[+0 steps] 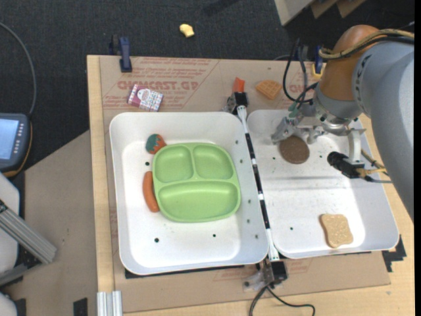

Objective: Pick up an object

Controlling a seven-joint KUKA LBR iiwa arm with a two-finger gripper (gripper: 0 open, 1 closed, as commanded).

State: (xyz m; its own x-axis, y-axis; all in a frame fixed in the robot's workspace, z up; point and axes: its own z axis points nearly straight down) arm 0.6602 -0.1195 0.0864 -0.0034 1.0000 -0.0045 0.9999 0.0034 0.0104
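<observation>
At the far left, off the bench, a handheld screen [13,140] sits by the dark floor. On the brown bench top [104,176], a blue clamp [122,52] grips the back edge and a small pink-and-white packet [145,97] lies just behind the left bin [131,242]. Further back on the floor is a small yellow scrap [187,29].

In the left bin a green divided plate [195,182] with three compartments takes up the middle. An orange carrot-like piece [150,193] lies along the plate's left edge, touching it. A small round red-and-green toy [155,143] sits at the plate's back left corner.

Between the bins, at the back, stands an orange-tipped clamp [237,96], and just to its right a tan waffle-like piece [268,89] lies on the bench.

In the right bin [309,196] a brown disc [294,152] lies flat near the back. The gripper [296,133] hangs right over the disc's back edge, very close to it or touching. Whether it is released or clenched cannot be told from this slant, and nothing is seen lifted. A slice of toast [337,230] lies flat near the bin's front right corner, well apart from the disc. The grey arm [388,91] comes in from the right, its orange band [345,64] just above the wrist.
</observation>
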